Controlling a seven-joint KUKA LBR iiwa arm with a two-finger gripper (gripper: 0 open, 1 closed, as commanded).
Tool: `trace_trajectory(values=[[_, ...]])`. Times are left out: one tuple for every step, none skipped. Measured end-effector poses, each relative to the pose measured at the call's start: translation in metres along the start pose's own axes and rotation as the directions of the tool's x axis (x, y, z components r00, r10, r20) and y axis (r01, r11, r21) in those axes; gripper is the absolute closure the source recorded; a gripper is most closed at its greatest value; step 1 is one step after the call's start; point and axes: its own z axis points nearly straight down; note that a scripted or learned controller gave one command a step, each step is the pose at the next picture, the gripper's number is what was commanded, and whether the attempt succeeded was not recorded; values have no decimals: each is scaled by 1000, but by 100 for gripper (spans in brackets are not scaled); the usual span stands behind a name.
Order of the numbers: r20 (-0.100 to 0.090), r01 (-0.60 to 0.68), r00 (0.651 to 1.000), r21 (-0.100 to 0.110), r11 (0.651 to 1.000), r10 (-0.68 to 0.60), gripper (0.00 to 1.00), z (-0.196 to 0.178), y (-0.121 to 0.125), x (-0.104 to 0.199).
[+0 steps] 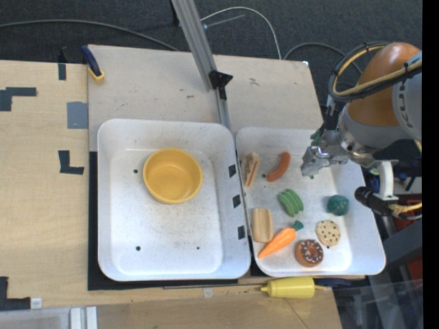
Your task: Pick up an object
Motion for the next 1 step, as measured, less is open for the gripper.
trace_trajectory(values=[[-1,-1,1000,5,1000,1,100,-12,0,0]])
